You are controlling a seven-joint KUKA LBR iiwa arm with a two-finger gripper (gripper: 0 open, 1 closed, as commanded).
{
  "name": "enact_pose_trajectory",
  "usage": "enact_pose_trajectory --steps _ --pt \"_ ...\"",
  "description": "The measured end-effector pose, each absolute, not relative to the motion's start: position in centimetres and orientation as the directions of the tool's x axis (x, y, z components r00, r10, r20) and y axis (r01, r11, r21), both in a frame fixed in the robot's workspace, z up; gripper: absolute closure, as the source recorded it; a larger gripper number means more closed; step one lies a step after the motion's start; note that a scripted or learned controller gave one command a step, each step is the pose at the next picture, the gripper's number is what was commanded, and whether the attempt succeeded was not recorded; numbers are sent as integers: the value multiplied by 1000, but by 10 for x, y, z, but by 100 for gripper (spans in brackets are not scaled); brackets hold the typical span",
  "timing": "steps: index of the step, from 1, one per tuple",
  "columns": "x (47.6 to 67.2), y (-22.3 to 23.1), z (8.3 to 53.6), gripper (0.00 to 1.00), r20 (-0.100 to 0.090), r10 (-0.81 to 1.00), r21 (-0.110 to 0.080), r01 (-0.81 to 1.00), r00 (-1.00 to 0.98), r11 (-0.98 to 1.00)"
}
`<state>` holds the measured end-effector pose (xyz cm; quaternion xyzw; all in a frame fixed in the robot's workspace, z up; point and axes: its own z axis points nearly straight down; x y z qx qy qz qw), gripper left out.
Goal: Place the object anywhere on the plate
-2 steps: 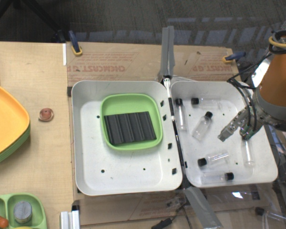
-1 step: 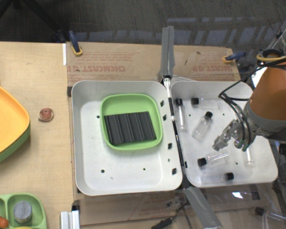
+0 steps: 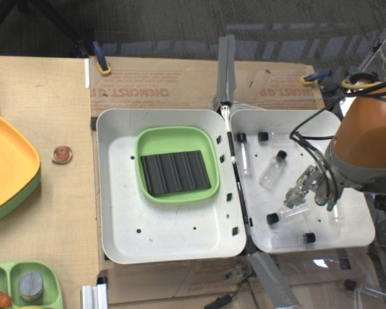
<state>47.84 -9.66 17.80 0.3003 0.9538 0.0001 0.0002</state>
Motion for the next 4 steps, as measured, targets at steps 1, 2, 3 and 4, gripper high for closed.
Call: enact_pose_trajectory --steps 1,2,3,4 --pt "479 -75 215 100 -2 537 1 537 -843 843" --pt "478 -76 191 100 2 449 0 449 -894 894" --pt "478 -72 191 100 1 250 0 250 -968 968" --pt "492 -56 258 100 -3 138 1 138 -990 990"
